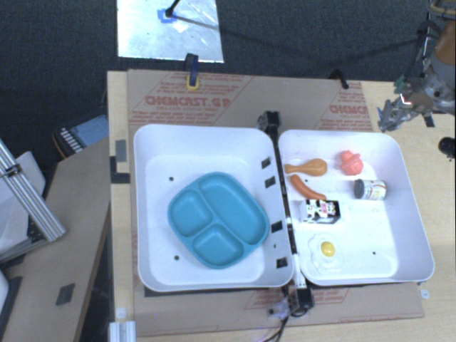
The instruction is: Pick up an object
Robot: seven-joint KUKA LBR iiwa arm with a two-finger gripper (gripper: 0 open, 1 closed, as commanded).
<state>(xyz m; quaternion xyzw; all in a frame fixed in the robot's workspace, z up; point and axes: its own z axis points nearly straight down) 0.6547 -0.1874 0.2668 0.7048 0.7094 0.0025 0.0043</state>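
The right bin (406, 212) holds several small toy foods: a tan drumstick (308, 167), an orange sausage (307, 187), a pink strawberry-like piece (350, 162), a small tin can (370, 189) on its side, a black-and-white carton (322, 210) and a fried egg (327, 251). My gripper (396, 112) hangs at the far right, above the back right corner of that bin and outside its rim, well apart from all the objects. Nothing shows between its fingers.
The left bin (153, 191) holds a blue divided plate (217, 219). Both bins rest on a cardboard sheet (235, 98). A black divider (279, 191) with clips runs between the bins. A shiny metal sheet (169, 20) lies on the dark floor behind.
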